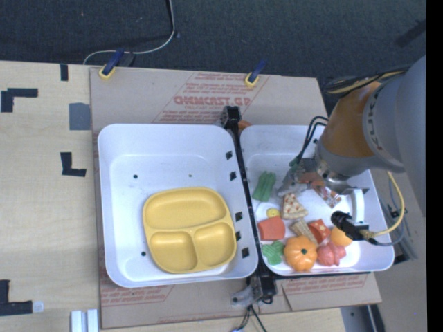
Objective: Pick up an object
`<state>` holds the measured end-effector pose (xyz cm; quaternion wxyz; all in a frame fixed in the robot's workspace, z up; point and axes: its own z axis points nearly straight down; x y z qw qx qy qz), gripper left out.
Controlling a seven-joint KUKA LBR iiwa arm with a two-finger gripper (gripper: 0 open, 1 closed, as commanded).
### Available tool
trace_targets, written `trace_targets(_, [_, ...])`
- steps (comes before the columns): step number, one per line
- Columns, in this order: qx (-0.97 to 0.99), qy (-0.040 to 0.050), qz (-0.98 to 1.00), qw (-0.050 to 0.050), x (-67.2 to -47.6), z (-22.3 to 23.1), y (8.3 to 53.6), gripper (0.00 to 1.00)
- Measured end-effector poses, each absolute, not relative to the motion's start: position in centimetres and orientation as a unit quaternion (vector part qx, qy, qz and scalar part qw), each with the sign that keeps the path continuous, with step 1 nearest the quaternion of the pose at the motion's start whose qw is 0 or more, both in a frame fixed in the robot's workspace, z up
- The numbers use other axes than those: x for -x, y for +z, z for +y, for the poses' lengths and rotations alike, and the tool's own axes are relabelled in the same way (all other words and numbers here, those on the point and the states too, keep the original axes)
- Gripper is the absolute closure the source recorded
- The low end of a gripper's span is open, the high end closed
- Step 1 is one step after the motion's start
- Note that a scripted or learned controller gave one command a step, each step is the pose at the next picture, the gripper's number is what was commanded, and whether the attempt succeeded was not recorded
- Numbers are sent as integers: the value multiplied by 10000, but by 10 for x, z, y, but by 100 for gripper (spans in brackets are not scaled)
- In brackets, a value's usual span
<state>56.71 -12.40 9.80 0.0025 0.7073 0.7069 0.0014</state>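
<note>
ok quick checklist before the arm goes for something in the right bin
1. Gripper over the right bin: ok.
2. Nearest targets in view, pizza slice and green pepper: ok.
3. Object already held: cannot tell, the wrist hides the grasp.
4. Room around targets: not ok, the pumpkin, red block and other toys are packed close.
5. Left bin holding the yellow tray, apart from the arm: ok.
</note>
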Motion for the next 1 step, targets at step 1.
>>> trace_targets(1, [-7046,17,7096,3,-537,-58,189,100])
